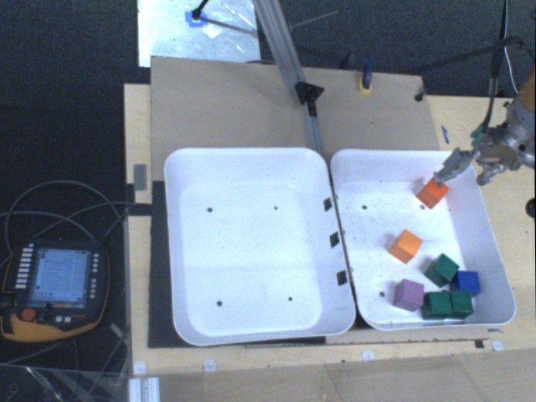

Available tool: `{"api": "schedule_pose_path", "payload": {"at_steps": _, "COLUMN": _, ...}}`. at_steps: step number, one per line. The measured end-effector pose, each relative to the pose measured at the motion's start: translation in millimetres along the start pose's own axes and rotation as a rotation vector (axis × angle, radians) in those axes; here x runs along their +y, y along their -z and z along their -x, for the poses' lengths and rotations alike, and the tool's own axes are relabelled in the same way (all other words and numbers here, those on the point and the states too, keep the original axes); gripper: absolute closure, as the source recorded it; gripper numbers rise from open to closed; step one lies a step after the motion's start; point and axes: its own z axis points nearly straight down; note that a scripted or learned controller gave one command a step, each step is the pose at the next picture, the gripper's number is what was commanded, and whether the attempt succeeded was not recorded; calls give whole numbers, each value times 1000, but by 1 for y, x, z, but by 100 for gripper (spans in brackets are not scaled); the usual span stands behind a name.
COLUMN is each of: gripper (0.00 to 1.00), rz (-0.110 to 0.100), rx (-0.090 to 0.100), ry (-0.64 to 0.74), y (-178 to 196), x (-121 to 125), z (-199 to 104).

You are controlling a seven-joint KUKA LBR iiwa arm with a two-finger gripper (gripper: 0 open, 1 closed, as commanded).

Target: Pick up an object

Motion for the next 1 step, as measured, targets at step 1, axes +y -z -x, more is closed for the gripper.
{"api": "schedule_pose_path", "payload": {"at_steps": 1, "gripper": 0, "rz": 0, "rx": 0, "ry": 0, "y": 0, "x": 0, "z": 0}}
